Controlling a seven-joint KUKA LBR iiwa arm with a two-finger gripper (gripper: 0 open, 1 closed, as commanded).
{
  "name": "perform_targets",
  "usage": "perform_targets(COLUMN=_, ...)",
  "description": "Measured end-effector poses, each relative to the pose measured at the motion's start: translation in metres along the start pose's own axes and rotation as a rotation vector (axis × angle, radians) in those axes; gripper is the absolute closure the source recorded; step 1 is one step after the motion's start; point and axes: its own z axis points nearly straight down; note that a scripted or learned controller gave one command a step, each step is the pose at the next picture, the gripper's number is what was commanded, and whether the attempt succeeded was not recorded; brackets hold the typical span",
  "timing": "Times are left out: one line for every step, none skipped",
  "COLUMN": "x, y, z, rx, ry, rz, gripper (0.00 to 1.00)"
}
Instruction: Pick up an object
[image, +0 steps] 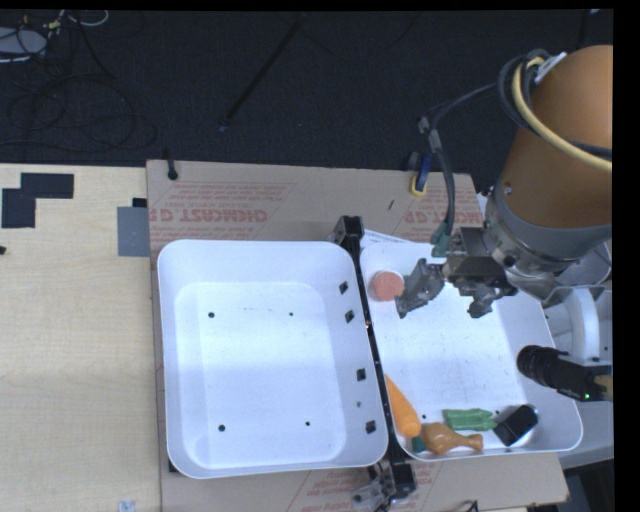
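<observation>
My gripper (448, 292) hangs over the right bin (470, 370), its two fingers spread wide apart with nothing between them. One finger (418, 288) is just right of a pink round object (386, 285) near the bin's back left corner. Along the bin's front edge lie an orange carrot-like object (402, 406), a tan object (446, 437), a green object (468, 419) and a black object (516, 424).
The left bin (190, 300) sits beside the right one, with a black divider (364, 340) between them. Cardboard lies under both bins. The arm's large orange and grey body (560, 150) looms at the upper right. Cables run above the wrist.
</observation>
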Motion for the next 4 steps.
perform_targets(x=0.063, y=-0.001, z=-0.112, rx=-0.026, ry=0.009, rz=-0.020, gripper=0.00)
perform_targets(x=0.021, y=0.075, z=-0.131, rx=-0.015, ry=0.004, rz=-0.010, gripper=0.00)
perform_targets(x=0.010, y=0.012, z=-0.137, rx=-0.015, ry=0.006, rz=-0.014, gripper=0.00)
perform_targets(x=0.012, y=0.015, z=-0.145, rx=-0.011, ry=0.005, rz=-0.021, gripper=1.00)
